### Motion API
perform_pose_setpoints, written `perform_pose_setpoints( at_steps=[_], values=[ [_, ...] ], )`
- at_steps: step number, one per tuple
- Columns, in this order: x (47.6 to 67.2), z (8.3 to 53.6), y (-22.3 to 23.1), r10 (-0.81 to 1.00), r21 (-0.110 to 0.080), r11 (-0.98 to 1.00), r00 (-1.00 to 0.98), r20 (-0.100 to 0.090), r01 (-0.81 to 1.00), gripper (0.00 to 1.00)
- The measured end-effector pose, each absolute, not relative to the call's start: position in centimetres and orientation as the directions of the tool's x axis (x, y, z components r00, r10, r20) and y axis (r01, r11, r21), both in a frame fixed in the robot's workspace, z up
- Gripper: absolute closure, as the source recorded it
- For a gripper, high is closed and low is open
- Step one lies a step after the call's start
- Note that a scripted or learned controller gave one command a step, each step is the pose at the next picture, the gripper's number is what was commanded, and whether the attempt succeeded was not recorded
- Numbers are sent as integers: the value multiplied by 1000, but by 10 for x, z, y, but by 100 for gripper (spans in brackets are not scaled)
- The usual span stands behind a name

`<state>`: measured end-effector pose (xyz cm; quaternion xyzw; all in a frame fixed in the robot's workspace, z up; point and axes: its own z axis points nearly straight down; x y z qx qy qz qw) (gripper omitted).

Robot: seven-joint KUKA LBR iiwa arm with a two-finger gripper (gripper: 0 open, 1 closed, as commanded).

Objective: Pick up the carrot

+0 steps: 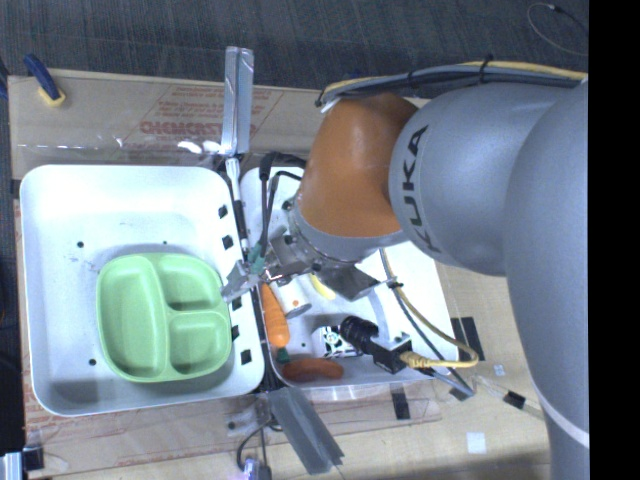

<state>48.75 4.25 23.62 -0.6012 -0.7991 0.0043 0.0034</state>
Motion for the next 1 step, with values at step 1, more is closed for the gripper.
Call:
perform_pose_setpoints(
  at_steps=[1],
  values=[
    [476,188,-52,877,-7,480,-480,5,877,0]
  ],
)
